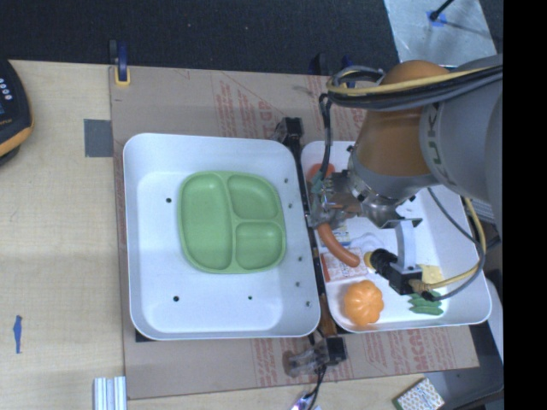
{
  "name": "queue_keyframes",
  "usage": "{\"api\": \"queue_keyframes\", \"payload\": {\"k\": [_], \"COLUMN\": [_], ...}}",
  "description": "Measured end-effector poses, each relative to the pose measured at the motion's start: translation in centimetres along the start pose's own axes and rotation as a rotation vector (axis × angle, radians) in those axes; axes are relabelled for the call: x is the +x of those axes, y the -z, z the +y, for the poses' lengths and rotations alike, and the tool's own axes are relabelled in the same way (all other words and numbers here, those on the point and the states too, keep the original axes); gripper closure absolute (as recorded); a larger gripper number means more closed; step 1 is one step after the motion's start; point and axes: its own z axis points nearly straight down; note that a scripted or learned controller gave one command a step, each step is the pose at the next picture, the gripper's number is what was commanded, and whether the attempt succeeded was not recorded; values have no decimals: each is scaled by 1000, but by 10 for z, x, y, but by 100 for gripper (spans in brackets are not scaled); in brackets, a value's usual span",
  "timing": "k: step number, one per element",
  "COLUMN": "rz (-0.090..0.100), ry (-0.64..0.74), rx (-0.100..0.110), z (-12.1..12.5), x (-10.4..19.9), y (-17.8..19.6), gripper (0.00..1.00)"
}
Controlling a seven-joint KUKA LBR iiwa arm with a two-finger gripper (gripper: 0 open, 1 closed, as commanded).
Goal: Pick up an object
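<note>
The right bin [479, 310] holds an orange, pumpkin-like ball [362, 302] near its front edge. A reddish-orange sausage [336, 243] lies slantwise by the bin's left wall. A small green piece [427, 307] and a pale yellow piece [432, 273] sit at the front right. My gripper [330, 202] hangs low over the left side of this bin, just above the upper end of the sausage. The grey arm with its orange band [402, 135] hides the back half of the bin. A small red thing [316, 174] peeks out behind the gripper.
The left bin [149, 306] bears a green divided plate [231, 221] in its middle. The two bins' walls meet in a narrow ridge [309, 254] right beside the gripper. A dark device [10, 114] lies at the bench's far left edge.
</note>
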Motion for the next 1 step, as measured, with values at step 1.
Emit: {"api": "queue_keyframes", "payload": {"k": [1], "rz": [-1], "ry": [6], "rx": [-11], "z": [32], "x": [33], "y": [3], "gripper": [100]}}
